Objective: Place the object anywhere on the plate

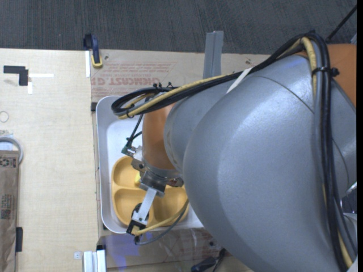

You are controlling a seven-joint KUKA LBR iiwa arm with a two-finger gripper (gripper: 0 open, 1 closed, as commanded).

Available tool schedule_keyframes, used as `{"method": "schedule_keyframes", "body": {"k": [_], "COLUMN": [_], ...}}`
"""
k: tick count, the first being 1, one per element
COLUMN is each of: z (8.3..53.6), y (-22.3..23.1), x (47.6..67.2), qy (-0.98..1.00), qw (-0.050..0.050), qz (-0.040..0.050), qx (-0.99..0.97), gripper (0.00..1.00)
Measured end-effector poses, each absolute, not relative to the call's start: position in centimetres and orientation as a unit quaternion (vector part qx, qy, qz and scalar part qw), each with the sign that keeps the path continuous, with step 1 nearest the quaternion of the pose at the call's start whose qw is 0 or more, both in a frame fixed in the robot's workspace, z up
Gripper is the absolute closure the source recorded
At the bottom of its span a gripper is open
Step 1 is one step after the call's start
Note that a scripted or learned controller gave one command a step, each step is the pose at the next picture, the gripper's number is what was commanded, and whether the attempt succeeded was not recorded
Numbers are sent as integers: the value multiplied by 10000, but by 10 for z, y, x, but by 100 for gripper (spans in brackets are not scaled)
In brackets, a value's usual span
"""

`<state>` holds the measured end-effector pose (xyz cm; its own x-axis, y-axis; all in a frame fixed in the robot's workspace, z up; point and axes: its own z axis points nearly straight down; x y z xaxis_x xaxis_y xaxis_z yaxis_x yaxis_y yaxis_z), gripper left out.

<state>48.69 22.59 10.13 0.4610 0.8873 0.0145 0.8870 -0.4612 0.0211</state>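
1. Reaching in from the right, the grey KUKA arm point(255, 169) covers most of the view. Its orange band point(154, 135) sits above the wrist, over the white bin point(113, 135).
2. The gripper point(153, 181) hangs over the middle of the yellow plate point(122, 204), about where the plate's ridges meet. The wrist hides its lower end, so I cannot tell whether it is spread, pressed together or pinching anything.
3. The yellow plate lies in the near end of the white bin, close against the bin's left wall and near wall.
4. Raised ridges divide the plate into compartments. Two sit one above the other on its left side, and a third on the right is partly under the arm.
5. A bundle of black and yellow cables point(170, 92) runs from the arm across the far end of the bin and loops near the bin's far left corner.
6. The bin rests on a brown cardboard sheet with red print point(136, 72), which lies on the pale wooden bench point(51, 152).
7. A small blue and yellow clamp point(91, 47) sits at the far left corner of the cardboard.
8. A grey post point(213, 52) stands behind the bin.
9. On the bench, well to the left of the bin, is a black L-shaped marker point(17, 72). A brown paper packet point(7, 203) lies at the left edge.
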Motion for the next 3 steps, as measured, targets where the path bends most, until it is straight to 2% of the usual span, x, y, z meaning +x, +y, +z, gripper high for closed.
{"method": "schedule_keyframes", "body": {"k": [1, 2, 3], "z": [102, 101, 185], "y": [227, 226, 177], "x": [522, 488, 500], "qy": [6730, 7365, 7072], "qw": [-5, 55, 1], "qz": [-26, 48, -18], "qx": [7396, 6764, 7070], "gripper": [100, 100, 100]}}
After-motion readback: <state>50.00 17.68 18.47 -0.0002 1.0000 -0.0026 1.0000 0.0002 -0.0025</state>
